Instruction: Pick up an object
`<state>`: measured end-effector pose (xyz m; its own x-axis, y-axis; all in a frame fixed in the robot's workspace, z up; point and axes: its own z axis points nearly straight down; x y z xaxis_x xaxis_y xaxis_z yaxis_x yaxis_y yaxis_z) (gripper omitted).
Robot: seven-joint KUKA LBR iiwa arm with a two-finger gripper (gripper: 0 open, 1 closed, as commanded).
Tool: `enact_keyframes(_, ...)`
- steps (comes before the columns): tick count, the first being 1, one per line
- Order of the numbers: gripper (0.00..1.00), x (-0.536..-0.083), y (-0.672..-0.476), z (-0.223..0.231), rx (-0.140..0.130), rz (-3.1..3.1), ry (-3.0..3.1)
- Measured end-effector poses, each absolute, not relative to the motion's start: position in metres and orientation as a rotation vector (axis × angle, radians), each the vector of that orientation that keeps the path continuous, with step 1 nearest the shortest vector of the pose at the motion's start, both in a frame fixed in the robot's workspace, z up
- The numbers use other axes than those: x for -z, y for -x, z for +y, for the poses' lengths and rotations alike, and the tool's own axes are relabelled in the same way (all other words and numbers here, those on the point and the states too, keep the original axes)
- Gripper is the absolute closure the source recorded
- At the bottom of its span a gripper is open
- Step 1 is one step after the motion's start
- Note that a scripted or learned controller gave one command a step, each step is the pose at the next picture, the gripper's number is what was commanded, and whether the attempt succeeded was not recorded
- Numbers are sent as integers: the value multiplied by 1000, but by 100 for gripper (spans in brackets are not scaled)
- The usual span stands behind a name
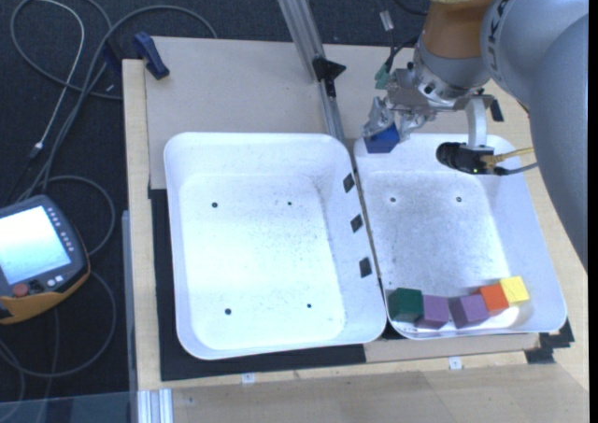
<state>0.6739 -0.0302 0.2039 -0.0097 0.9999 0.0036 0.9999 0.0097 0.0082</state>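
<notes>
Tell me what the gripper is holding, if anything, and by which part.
The gripper holds a blue block between its fingers, gripped at its upper sides, lifted above the right bin's far corner.

A tan bench fills the frame's centre, bearing two white bins: left bin, right bin, side by side.

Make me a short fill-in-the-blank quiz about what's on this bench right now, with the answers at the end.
1. The gripper has a small ____ block between its fingers.
2. The loose blocks lie in a row along the near edge of the ____ bin.
3. The leftmost block in that row is ____.
4. Next to the orange block, at the row's right end, sits a ____ block.

Answers: blue; right; green; yellow
</notes>
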Motion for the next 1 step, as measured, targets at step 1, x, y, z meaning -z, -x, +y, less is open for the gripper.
enact_keyframes(1,100,-199,-630,27,3,2234,-2218)
